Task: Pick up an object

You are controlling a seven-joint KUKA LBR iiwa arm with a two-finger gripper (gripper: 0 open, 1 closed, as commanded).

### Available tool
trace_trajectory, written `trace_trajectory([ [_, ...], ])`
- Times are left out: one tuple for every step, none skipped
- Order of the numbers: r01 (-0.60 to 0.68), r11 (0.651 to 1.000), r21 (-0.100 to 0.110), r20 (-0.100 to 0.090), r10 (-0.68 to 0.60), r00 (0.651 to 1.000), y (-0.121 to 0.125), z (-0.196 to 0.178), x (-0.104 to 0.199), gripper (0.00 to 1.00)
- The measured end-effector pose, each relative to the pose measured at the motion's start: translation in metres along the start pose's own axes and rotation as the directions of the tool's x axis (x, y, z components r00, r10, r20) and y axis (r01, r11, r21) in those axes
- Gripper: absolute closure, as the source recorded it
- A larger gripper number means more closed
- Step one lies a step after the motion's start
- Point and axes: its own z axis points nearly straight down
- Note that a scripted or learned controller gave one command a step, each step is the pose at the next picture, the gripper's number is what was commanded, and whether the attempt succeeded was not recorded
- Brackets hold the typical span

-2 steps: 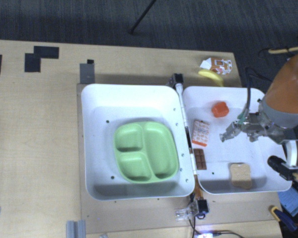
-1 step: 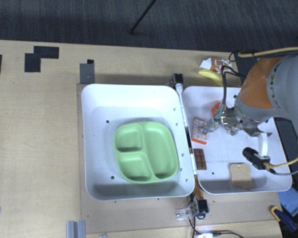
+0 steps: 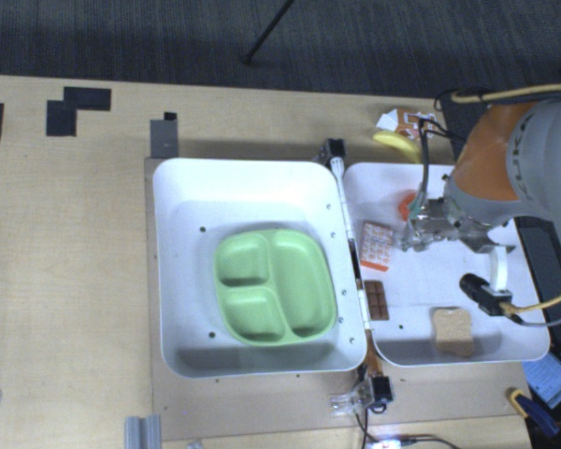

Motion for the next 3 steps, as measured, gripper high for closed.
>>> trace_trajectory([
  [-0.008, 1.000, 0.011, 0.003, 0.008, 1.000, 0.015, -0.019, -0.069, 1.00],
  [-0.007, 1.000, 0.011, 0.001, 0.007, 1.000, 0.015, -0.019, -0.068, 0.00],
  [-0.008, 1.000, 0.009, 0.001, 0.008, 1.000, -0.028, 0.015, -0.026, 0.00],
])
